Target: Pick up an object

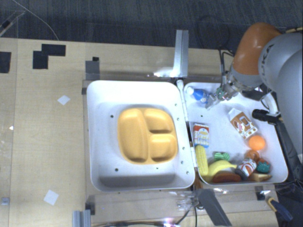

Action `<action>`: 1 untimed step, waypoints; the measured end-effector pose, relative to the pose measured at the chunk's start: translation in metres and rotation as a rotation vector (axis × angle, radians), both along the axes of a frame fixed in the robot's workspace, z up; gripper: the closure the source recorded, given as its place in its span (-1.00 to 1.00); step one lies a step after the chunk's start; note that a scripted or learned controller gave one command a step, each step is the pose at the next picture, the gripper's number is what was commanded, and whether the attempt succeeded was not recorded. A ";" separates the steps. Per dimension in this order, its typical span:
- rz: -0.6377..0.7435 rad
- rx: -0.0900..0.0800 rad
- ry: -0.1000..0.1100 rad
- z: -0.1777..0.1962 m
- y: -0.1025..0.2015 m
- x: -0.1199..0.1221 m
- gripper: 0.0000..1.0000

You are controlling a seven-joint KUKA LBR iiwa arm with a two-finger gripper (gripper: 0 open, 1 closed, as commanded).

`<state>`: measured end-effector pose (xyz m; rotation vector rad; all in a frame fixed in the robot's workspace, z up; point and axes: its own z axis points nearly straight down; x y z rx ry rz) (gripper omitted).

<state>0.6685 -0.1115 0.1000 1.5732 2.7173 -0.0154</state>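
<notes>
Two-finger gripper [214, 98] hovers low at the right white bin's [283, 167] far-left corner, beside a blue-and-white bottle [199, 95], grip unreadable.

A yellow divided tray [146, 135] lies in the left bin [102, 174] (centred, flat) on the wooden bench [42, 141].

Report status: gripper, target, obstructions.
Gripper low at right bin's far end. Blue item beside it, not held. Nothing in the way.

bench [42, 141]: pale wood, black markings | floor [118, 8]: dark grey carpet, thin cables
</notes>
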 end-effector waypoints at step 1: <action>-0.326 0.012 -0.016 0.089 0.069 0.003 1.00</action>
